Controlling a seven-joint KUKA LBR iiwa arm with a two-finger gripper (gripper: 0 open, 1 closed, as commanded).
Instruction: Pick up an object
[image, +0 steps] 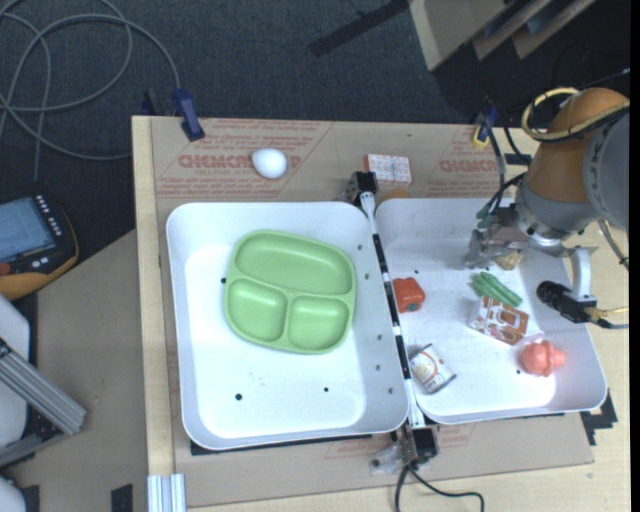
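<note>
My gripper (494, 248) is low over the far part of the right bin (440, 232), reaching in from the right. Just in front of it lies a green object (497, 289), and beside that a red-and-white packet (498, 321). A pink-red rounded object (541, 358) sits near the bin's front right. An orange-red block (407, 294) rests against the bin's left wall. A small can (432, 369) lies on its side at the front left. Something tan (511, 259) shows right by the gripper; whether it is held is unclear.
The left bin (200, 300) holds a green divided plate (291, 291). Behind the bins, on the cardboard, lie a white egg-like ball (268, 162) and a small checked box (389, 168). Blue clamps (186, 113) hold the board's far edge.
</note>
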